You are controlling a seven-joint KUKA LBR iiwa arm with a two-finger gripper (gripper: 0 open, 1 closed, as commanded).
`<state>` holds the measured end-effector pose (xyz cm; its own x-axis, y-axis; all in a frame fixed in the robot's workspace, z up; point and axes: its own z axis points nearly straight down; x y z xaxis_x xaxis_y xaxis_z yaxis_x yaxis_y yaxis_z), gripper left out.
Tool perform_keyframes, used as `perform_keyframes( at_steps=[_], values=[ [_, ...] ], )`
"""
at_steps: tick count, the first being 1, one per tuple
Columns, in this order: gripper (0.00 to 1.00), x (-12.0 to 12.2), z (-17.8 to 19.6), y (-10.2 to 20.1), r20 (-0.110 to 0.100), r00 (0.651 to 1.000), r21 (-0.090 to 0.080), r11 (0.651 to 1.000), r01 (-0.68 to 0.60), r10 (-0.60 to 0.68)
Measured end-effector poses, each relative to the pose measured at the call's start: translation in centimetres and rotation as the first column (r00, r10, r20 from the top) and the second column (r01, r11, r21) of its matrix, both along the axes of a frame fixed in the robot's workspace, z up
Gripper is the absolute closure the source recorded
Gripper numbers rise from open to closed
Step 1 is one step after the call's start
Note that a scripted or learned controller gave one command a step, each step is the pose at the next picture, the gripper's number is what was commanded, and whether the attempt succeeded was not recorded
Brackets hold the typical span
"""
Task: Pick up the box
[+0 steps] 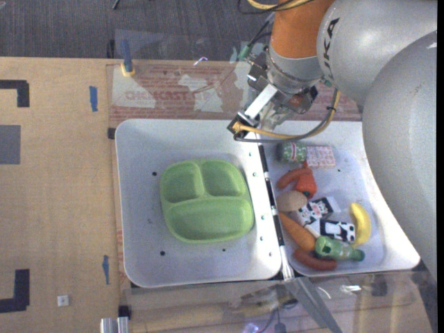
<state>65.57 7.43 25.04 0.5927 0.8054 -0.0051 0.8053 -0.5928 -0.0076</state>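
Over the bins' far rim, near where they meet: grey arm [388, 82], gripper [281, 109] hanging above the edge; open or closed, cannot tell. Left bin [139, 186]: green divided plate [206, 201]. Right bin [388, 245]: pink-patterned box [320, 156] at far end, near the gripper, not touching it.

Toy clutter [300, 233] nr box [320, 156] — tight

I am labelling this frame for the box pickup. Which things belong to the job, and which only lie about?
Job: pink-patterned box.
Lying about: green divided plate, banana, carrot, green bottle.
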Motion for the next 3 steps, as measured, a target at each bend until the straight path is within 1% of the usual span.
perform_keyframes(
  at_steps=[1,2,3],
  values=[
    [1.00,1.0,-8.0,10.5,0.005,0.935,-0.001,0.935,0.356,-0.356],
    [1.00,-1.9,7.6,14.1,0.008,0.806,-0.002,0.806,0.592,-0.592],
    [1.00,-0.9,10.5,15.1,0.007,0.937,-0.004,0.937,0.350,-0.350]
  ],
)
